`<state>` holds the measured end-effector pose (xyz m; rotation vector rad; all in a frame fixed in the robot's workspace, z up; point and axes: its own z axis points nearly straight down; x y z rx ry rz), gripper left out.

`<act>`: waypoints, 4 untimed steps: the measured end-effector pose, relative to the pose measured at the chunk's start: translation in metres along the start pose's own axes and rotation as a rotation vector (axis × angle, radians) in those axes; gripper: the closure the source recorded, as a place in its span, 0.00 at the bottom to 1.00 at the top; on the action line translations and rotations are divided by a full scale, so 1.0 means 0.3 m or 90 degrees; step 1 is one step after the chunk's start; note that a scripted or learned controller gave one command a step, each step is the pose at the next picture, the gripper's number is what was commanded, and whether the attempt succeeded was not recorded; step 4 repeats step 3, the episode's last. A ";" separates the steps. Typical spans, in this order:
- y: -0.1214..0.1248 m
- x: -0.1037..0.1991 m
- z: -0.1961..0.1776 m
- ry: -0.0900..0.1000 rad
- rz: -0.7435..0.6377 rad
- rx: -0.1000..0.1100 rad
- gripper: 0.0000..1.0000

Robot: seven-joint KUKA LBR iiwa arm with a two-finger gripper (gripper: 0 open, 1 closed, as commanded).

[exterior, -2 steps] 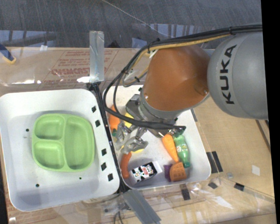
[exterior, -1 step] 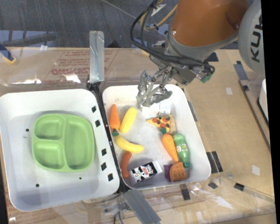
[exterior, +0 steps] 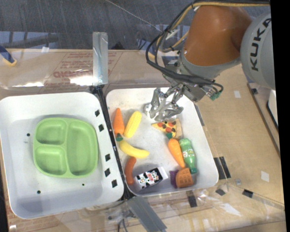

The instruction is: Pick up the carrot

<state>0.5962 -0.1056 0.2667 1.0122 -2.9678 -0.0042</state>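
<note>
My pincer [exterior: 162,107] hangs over the far part of the right bin [exterior: 201,129], metal fingers pointing down toward the bin floor; I cannot tell how far they stand apart, for they blur together against the white; nothing shows clamped between them.

Just below my pincer, on the near side, lies a slice of pizza [exterior: 168,128], close under the fingertips but whether touching I cannot tell; nearer the camera still, beyond the pizza, lies a carrot [exterior: 176,152], slanted, its green end toward the pizza; a green bottle [exterior: 188,155] lies right against that carrot's right side; past both, at the bin's near wall, sits an orange and purple block-like toy [exterior: 183,178].

To the left of my pincer a yellow corn-like piece [exterior: 133,125] lies tilted; further left, by the dividing wall, a second carrot [exterior: 118,123] stands nearly lengthwise with its green tip toward the near side; below these a banana [exterior: 133,149] lies across the floor; then a reddish sausage-shaped thing [exterior: 130,168]; beside it a small black and white carton [exterior: 150,177].

Well to the left of my pincer, in the left bin [exterior: 22,196], rests a green divided plate [exterior: 65,147].
</note>
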 end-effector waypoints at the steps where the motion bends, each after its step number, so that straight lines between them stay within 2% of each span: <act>1: 0.012 0.374 0.073 -0.002 -0.156 0.003 1.00; 2: 0.144 0.308 0.463 -0.008 -0.258 0.014 1.00; 3: -0.079 0.397 0.209 -0.003 -0.326 0.008 1.00; 4: -0.079 0.397 0.209 -0.003 -0.326 0.008 1.00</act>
